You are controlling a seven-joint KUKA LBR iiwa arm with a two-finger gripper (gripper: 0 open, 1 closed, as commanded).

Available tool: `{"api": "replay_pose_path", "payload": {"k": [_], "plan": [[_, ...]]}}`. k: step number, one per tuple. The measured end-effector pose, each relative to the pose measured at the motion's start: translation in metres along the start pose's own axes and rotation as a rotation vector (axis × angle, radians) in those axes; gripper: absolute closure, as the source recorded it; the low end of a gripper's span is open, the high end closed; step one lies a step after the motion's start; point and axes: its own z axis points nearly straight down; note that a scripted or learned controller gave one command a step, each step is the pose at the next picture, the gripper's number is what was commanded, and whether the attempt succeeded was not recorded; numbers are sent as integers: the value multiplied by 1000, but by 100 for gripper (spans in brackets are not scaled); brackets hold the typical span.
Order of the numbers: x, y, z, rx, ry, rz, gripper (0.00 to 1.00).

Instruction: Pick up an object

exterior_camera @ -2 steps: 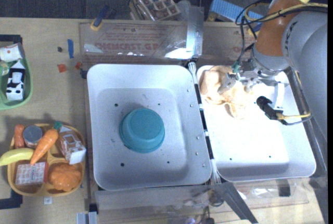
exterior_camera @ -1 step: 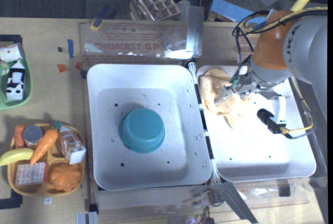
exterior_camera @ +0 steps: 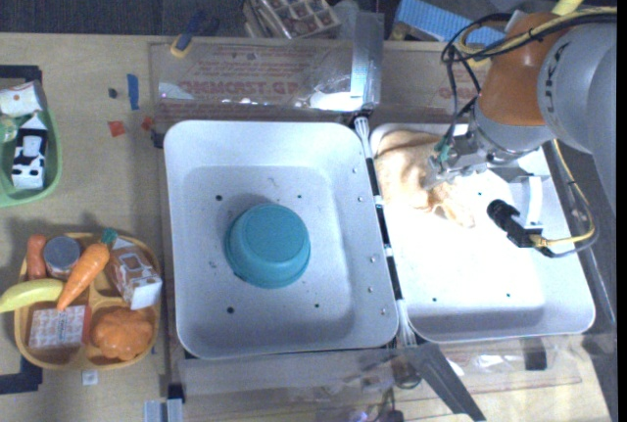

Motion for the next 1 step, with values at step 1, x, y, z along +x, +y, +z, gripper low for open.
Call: {"api": "replay_pose_path", "payload": {"k": [1], "plan": [[-34,29,14,20,8,86,100]]}}
